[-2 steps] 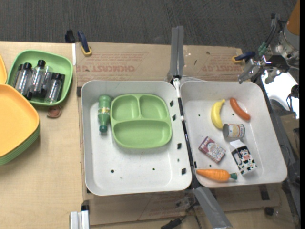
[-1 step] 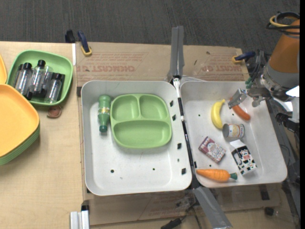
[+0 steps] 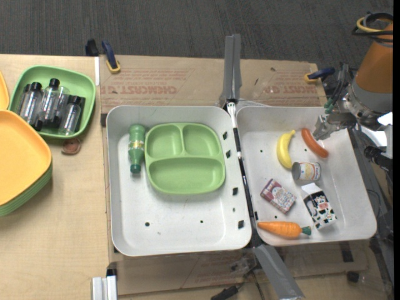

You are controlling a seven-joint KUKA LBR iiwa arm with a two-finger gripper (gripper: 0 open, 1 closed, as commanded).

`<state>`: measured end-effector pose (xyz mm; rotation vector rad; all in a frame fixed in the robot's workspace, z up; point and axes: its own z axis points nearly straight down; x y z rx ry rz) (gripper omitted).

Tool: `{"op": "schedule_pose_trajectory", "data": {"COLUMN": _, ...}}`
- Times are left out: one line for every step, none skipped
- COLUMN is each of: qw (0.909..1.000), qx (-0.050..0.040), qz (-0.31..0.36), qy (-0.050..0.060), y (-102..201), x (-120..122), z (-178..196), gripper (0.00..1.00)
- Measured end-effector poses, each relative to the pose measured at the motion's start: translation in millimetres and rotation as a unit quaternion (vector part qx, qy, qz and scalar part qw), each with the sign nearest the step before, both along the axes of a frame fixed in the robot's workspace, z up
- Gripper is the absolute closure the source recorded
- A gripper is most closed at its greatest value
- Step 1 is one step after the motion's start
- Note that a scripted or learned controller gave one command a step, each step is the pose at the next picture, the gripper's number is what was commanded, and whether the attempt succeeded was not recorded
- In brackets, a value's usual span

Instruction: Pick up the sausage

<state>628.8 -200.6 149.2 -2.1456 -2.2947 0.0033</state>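
- On a wooden bench over dark grey carpet sit two white bins; the gripper hangs over the right bin, and whether it is open cannot be told.
- One sausage lies just below-left of the gripper, beside one banana.
- Further below: one can, one carrot, two small cartons.
- Far left of it, the left bin holds one green tray and one green bottle.
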Motion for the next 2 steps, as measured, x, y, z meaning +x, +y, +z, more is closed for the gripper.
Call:
{"op": "schedule_pose_trajectory", "data": {"qw": 0.9898, "qx": 0.0007, "qz": 0.142, "qy": -0.001, "y": -21, "x": -12, "z": -25, "gripper": 1.00}}
{"op": "schedule_pose_trajectory", "data": {"qw": 0.9932, "qx": 0.0004, "qz": 0.117, "qy": -0.001, "y": 49, "x": -13, "z": 27, "gripper": 1.00}}
